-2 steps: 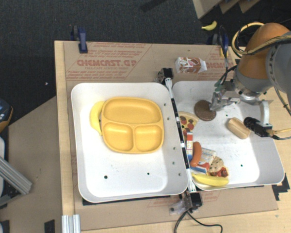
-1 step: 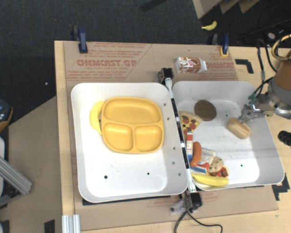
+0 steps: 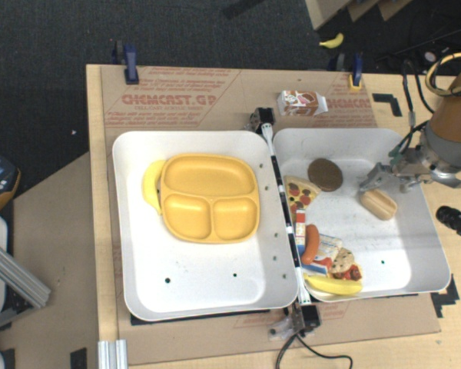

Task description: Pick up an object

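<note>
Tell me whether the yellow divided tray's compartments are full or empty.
Empty: all three compartments of the yellow tray in the left bin show bare yellow bottoms.

Dark carpet floor (image 3: 138, 14) surrounds a brown board-topped bench (image 3: 192, 91) with blue clamps (image 3: 128, 58).

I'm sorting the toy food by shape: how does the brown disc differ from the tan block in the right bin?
The brown disc is round, flat and dark; the tan block is elongated, thicker and pale. The disc lies nearer the bin's far wall, the block nearer the pincer. Both rest loose on the right bin floor.
</note>
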`<state>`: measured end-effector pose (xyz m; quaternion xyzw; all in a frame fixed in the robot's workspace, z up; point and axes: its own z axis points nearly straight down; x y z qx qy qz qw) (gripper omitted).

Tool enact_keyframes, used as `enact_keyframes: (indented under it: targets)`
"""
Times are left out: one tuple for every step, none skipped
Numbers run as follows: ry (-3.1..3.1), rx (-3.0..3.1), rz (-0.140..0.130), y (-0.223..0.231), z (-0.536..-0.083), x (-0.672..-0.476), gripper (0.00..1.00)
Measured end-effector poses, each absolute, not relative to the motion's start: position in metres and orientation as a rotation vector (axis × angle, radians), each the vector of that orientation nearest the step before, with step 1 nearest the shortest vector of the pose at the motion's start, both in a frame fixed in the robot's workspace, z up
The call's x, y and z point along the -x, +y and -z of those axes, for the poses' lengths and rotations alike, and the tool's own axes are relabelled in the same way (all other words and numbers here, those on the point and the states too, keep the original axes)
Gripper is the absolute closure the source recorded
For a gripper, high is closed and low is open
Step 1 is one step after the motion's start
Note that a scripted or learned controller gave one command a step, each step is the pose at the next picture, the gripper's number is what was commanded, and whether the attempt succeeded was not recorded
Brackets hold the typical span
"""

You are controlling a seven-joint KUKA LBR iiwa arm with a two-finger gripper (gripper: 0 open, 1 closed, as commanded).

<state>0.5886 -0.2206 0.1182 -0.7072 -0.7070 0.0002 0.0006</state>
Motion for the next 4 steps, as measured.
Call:
enact_keyframes:
  targets:
    - [-2.217, 2.215, -0.004, -0.185, -0.082, -0.558, 0.00]
    - [-2.221, 2.223, 0.002, -0.187, -0.095, -0.560, 1.00]
    - [-2.234, 2.215, 0.011, -0.093, -0.231, -0.522, 1.00]
    - [-2.232, 2.217, 0.006, -0.033, -0.254, -0.551, 1.00]
